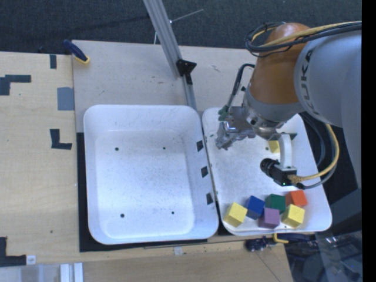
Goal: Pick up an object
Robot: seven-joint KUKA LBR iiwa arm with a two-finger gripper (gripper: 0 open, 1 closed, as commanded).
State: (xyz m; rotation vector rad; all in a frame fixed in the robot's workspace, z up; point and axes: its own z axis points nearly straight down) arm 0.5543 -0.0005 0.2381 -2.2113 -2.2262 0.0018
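The gripper (225, 138) hangs over bare floor of the right bin (247, 169), its jaw state impossible to tell; the blocks (267, 209) cluster well below-right of it; descending here likely grasps nothing.

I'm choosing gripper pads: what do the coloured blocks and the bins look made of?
Coloured blocks: probably painted wood or foam; matte, flat colour, no glare.
Right bin and left bin: likely moulded plastic; smooth white, rounded rims, scuffed and speckled floors.
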